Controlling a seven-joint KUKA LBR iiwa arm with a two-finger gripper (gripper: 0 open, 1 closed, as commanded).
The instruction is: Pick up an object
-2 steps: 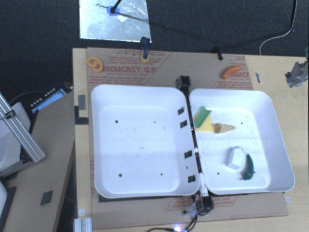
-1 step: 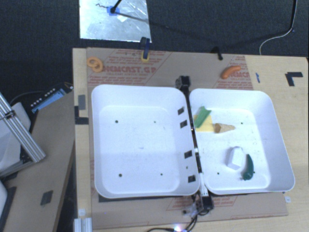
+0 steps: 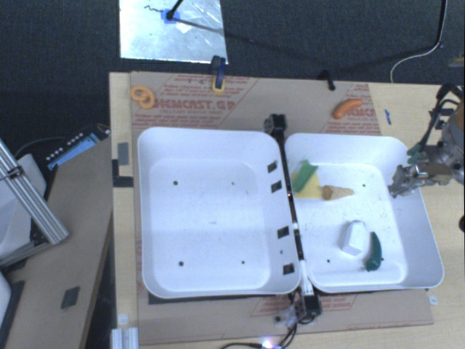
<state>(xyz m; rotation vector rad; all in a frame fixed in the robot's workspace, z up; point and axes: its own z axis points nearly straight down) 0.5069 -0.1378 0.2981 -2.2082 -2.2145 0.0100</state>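
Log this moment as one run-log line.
end effector: over right bin's right rim, nothing seen held | right bin: green-yellow piece, cone, white block, teal piece | pick: not yet done

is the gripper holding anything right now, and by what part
Nothing is held. The gripper sits over the right bin's right edge, with no object between its fingers.

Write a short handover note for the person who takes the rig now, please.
Pincer: over the right edge of the right bin, nothing seen between it.
In the right bin: green and yellow piece by the divider, brown cone next to it, white block and dark green toy toward the front.
Left bin: no objects in it.
Done: nothing picked yet.
Left: pick up one object.
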